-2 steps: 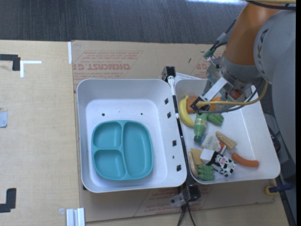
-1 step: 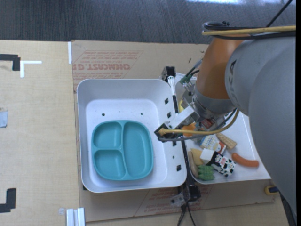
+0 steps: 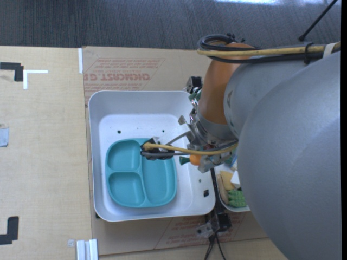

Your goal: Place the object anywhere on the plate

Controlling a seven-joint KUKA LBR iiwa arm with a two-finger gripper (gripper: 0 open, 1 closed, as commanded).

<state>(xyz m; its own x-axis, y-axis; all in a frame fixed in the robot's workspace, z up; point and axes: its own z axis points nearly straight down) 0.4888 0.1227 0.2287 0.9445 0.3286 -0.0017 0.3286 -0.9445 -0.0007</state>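
A teal plate [image 3: 142, 179] with three compartments lies in the left white bin [image 3: 103, 145]. My gripper [image 3: 190, 155] hangs low over the bin just past the plate's right rim, near its upper right corner. A small orange thing [image 3: 194, 159] shows right beneath the wrist, beside the plate and off its surface. Whether the gripper grips it is hidden by the wrist hardware. Nothing lies in the plate's compartments that I can see.
The grey arm [image 3: 282, 145] covers most of the right bin. A green object [image 3: 236, 199] and a pale yellow one [image 3: 227, 179] peek out at that bin's left edge. A tiny black bit [image 3: 205, 193] lies on the left bin's floor, right of the plate.
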